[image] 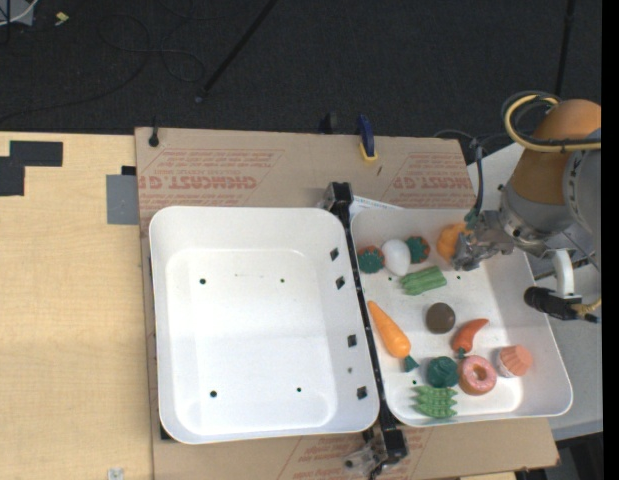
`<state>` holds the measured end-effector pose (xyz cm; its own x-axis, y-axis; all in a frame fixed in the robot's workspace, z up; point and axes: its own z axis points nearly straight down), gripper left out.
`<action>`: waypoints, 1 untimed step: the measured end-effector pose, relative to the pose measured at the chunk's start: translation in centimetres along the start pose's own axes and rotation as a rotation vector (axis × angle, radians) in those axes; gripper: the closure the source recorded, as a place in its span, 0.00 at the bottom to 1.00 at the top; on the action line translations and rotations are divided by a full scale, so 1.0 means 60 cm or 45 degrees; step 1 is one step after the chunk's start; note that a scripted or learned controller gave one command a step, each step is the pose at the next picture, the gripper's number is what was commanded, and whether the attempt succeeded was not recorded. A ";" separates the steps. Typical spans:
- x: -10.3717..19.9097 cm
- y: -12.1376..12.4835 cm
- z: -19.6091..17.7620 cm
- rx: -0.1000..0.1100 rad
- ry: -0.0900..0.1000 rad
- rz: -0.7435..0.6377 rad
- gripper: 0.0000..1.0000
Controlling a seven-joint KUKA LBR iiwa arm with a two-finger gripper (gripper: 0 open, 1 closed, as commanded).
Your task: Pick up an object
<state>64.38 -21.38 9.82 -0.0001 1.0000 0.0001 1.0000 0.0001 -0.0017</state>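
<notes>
Toys crowded the right bin (549, 393): carrot (390, 330), green pod (423, 281), brown ball (440, 317), donut (477, 375). The gripper (472, 249) hung at the bin's far edge, beside an orange piece (450, 240); whether it was apart or closed could not be told. So near the wall, a descent risked striking the rim or nudging that piece away.
</notes>
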 end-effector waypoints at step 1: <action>0.105 -0.001 0.019 0.005 0.002 -0.005 1.00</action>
<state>64.32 -15.09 8.67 -0.0039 1.0000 0.0021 1.0000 0.0040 -0.0055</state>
